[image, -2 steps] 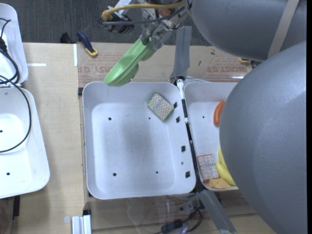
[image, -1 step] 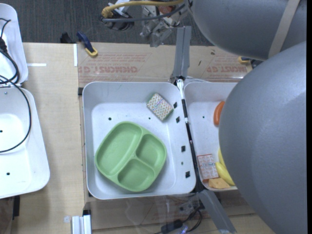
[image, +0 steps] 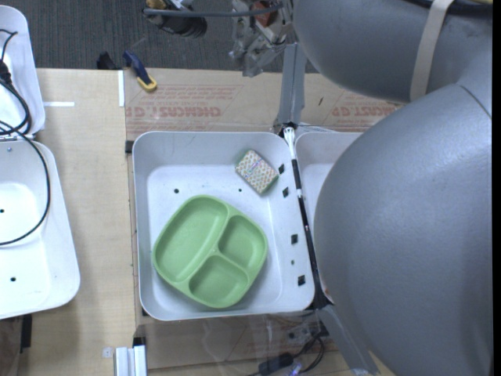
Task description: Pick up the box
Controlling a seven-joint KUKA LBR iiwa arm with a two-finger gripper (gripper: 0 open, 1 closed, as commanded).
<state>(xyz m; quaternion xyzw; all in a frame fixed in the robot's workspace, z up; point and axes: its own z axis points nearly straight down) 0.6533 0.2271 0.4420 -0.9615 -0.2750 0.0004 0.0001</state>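
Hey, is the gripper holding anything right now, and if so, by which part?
Nothing held: the box lies in the bin beside the green plate.

small patterned cardboard-looking box (image: 257,171): matt, speckled print | green three-compartment plastic plate (image: 210,250) at its 7 o'clock: smooth, soft sheen | shallow white plastic bin (image: 149,210): smooth, slightly glossy | grey arm casing (image: 407,233): smooth, satin | bench top (image: 86,116): pale, wood-like, matt
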